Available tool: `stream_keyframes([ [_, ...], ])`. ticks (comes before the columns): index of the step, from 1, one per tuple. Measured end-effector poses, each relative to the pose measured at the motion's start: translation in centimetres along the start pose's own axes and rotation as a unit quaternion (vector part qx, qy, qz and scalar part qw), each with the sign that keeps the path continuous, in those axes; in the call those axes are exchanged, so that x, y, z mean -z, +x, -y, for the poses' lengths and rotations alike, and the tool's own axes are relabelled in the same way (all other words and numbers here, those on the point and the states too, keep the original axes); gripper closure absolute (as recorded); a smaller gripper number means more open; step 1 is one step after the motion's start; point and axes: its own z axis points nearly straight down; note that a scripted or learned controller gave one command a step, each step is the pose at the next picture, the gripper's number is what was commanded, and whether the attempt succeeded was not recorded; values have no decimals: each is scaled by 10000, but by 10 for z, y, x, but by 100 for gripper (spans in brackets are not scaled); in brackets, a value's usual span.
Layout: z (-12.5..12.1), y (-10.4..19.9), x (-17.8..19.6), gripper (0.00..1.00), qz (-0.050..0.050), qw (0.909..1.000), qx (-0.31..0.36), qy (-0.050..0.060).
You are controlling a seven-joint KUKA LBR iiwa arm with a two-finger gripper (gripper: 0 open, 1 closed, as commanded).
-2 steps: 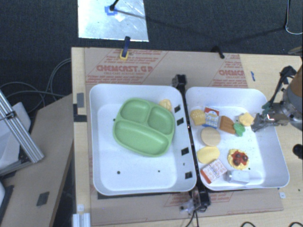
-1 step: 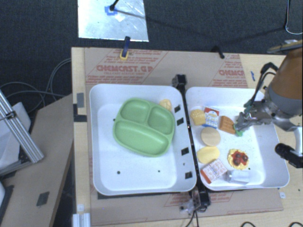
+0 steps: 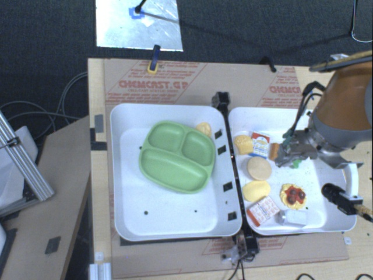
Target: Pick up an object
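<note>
The right white bin (image 3: pixel 326 223) holds several toy food items: a yellow piece (image 3: pixel 243 143), a red and white packet (image 3: pixel 260 144), a round beige bun (image 3: pixel 259 168), a yellow lemon-like piece (image 3: pixel 256 189), a small pizza disc (image 3: pixel 293 195), a red and white packet (image 3: pixel 263 209) and a grey-white piece (image 3: pixel 291 217). My gripper (image 3: pixel 287 154) is low over the bin's middle, just right of the packet and above the bun. A green item (image 3: pixel 296 163) peeks out beside it.
The left white bin (image 3: pixel 128 214) carries a green divided tray (image 3: pixel 178 155) with a small yellow item (image 3: pixel 203 128) at its far edge. A black divider with clips (image 3: pixel 228 156) runs between the bins. The grey arm with its orange band (image 3: pixel 347 101) covers the right bin's far right.
</note>
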Motion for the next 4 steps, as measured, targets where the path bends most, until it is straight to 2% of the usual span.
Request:
stream_keyframes([
  [1, 13, 48, 1, 100, 0, 10000, 0, 4],
  [2, 0, 46, -2, 100, 6, 10000, -10, -2],
  [3, 18, 39, -10, 100, 7, 10000, -38, 11],
  [4, 6, 46, -17, 100, 8, 10000, -19, 1],
])
